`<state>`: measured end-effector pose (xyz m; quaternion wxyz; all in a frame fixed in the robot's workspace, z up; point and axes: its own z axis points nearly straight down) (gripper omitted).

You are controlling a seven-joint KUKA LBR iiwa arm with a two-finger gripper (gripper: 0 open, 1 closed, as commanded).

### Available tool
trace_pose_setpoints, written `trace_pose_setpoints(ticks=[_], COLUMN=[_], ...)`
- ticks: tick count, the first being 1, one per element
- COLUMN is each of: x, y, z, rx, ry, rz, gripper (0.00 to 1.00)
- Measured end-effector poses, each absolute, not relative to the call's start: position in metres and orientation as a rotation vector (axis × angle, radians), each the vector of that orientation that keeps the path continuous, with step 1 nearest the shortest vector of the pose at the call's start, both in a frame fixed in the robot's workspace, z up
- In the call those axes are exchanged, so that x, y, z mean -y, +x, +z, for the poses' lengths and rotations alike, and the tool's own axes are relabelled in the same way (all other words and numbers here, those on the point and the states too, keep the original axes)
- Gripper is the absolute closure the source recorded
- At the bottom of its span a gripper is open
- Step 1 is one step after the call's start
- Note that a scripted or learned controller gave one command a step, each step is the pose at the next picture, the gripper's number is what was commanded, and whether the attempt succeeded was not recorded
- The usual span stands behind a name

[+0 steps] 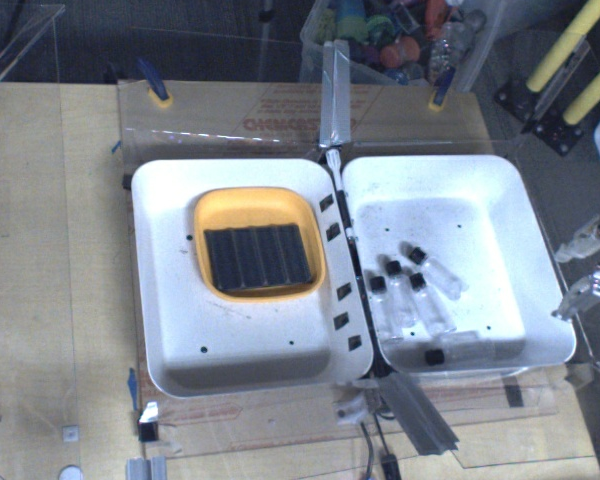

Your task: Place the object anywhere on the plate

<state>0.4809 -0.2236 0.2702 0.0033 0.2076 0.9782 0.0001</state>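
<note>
A yellow plate (208, 218) lies in the left white bin (165, 308). On the plate rests a dark ribbed rectangular block (258, 256), flat and nearly filling the plate's floor. Several clear vials with black caps (420, 286) lie loose in the right white bin (500, 188), towards its left front. My gripper (587, 271) is at the view's right edge, just outside the right bin's right rim, far from the plate and well apart from the vials. It is partly cut off by the view's edge.
A metal strip (335, 98) runs along the seam between the two bins. A clear tub of colourful toys (400, 18) stands behind the bench. Yellow tubes (575, 38) lean at the back right.
</note>
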Motion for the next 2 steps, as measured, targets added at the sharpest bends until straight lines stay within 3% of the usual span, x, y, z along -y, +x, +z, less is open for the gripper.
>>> trace_pose_setpoints(ticks=[1, 2], x=[0.223, 0.225], y=[0.481, 0.481], z=[0.262, 0.281], rx=[-3.136, -3.131], ry=[0.137, 0.139], rz=[0.002, -0.001], gripper=[0.00, 0.00])
